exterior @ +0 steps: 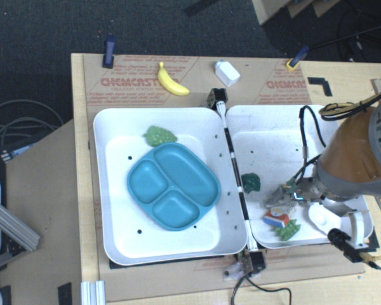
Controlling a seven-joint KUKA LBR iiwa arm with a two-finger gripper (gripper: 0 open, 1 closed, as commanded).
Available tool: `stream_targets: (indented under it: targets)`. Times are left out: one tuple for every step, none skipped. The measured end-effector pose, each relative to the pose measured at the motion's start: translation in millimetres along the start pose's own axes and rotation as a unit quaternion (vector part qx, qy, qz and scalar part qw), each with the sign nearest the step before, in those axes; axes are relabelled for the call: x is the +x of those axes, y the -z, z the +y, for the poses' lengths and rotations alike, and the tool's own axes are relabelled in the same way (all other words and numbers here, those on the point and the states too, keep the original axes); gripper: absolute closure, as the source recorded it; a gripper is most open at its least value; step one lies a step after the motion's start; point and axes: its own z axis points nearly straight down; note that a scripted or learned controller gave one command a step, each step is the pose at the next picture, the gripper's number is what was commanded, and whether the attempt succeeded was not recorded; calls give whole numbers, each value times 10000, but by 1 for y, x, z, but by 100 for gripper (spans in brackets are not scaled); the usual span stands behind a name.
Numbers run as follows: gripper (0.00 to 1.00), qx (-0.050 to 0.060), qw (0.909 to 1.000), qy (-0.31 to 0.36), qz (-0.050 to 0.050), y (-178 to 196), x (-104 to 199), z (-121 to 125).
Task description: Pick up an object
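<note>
The arm [355,154] reaches in from the right, its grey body and orange band bulking over the right half of the right bin [267,122] and bent down toward that bin's lower part. The gripper [286,196] sits low over the bin floor, pointing left, just above a small cluster of objects; its metal parts are a blur of grey there, so whether the fingers are spread or closed, or hold anything, cannot be told. Black cables loop from the arm's upper side down to the wrist. There are two white bins side by side. The left bin [114,170] holds two things: one blue divided tray [171,186] with three compartments, lying at a slant in the middle, and one pale green leafy piece [160,135] touching the tray's upper edge. The right bin shows three loose things: one dark green lump [251,183] near the left wall, apart from the gripper; one small red, white and blue item [276,219] just below the gripper; and one green leafy toy [287,230] touching that item, near the bin's lower rim. On the bench [140,81] beyond the bins lie one yellow banana [170,81] and one small white block [227,73], well apart from each other.
</note>
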Motion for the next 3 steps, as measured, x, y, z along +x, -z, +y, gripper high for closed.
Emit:
stream_targets:
  targets:
    - [0,-4,10000,1,0,0,-10,0]
    - [0,5,10000,-1,-2,0,-10,29]
    - [0,10,10000,-6,-9,-1,-52,28]
